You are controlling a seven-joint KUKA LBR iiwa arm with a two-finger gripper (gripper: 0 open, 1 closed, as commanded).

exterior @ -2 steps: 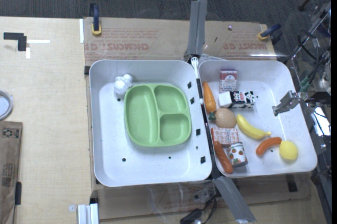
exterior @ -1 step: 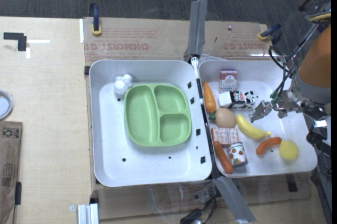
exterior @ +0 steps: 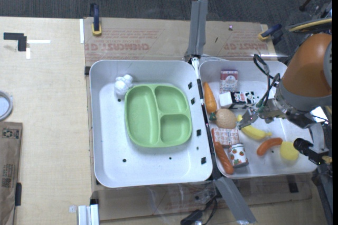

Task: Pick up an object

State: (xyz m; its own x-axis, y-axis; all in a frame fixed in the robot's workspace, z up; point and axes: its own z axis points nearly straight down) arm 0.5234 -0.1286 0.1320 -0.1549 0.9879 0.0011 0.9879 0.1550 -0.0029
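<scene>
We see the grey arm with its orange band [exterior: 311, 68] reaching into the right-hand shallow white bin [exterior: 274, 168]. Its pincer [exterior: 252, 114] sits low among the toys, just above a yellow plastic banana [exterior: 254, 133]; the tips look parted with nothing between them, though clutter makes this hard to confirm. Near it lie a beige egg-shaped ball [exterior: 226, 118], a long orange plastic carrot [exterior: 210, 98], a red sausage [exterior: 269, 146], a round yellow lemon [exterior: 289, 151] and a small red-labelled can [exterior: 238, 156]. The left white bin [exterior: 103, 129] holds a green three-compartment plate [exterior: 158, 114] and a small white figure [exterior: 123, 84] beside its upper left corner. Both bins rest on the pale wooden tabletop [exterior: 42, 113].
</scene>
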